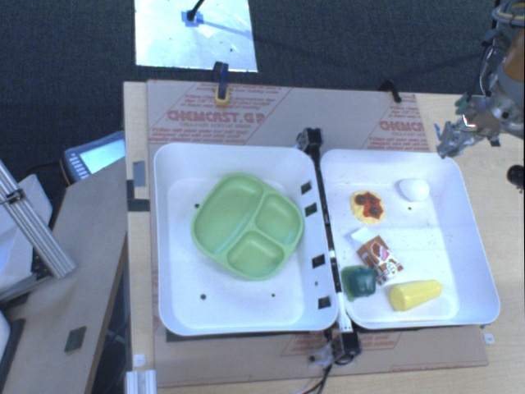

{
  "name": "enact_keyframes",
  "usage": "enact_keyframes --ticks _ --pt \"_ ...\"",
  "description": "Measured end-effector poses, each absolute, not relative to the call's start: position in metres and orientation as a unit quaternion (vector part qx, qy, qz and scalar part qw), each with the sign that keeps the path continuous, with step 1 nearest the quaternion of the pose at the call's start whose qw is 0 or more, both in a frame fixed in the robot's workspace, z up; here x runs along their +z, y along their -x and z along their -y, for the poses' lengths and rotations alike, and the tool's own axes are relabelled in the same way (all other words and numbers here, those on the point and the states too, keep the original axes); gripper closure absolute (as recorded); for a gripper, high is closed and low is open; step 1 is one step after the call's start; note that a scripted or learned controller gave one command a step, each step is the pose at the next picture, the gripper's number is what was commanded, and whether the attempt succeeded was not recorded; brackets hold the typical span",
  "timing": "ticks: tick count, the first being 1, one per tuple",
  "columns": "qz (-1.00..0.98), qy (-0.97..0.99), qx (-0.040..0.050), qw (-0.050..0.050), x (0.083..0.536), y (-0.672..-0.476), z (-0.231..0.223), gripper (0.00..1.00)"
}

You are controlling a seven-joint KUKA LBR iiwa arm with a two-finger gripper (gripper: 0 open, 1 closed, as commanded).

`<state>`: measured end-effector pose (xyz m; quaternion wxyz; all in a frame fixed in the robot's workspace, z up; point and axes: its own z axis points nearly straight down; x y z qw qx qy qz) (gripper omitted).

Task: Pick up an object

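The right bin (472, 245) holds several small things. A white egg-shaped piece (414, 190) lies near the back, with a yellow and red pizza-like toy (368, 206) to its left. A brown and white snack packet (378, 256) sits in the middle. A dark green lump (358, 281) and a yellow wedge (414, 294) lie at the front. My gripper (456, 136) hangs over the bin's back right corner, apart from all of them, and nothing shows in it.
The left bin (176, 294) holds a light green divided plate (246, 224). A black divider (321, 228) runs between the bins. A yellow clamp (221, 84) sits at the back; a shiny sheet (195, 23) lies behind it. An aluminium rail (33, 220) and a tablet (92, 158) stand at the left.
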<state>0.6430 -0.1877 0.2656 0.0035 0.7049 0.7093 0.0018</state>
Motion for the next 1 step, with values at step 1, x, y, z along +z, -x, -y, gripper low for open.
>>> enact_keyframes --ticks 1 --pt "-0.710 -0.704 0.0008 0.000 0.2666 -0.6215 0.1343 1.00"
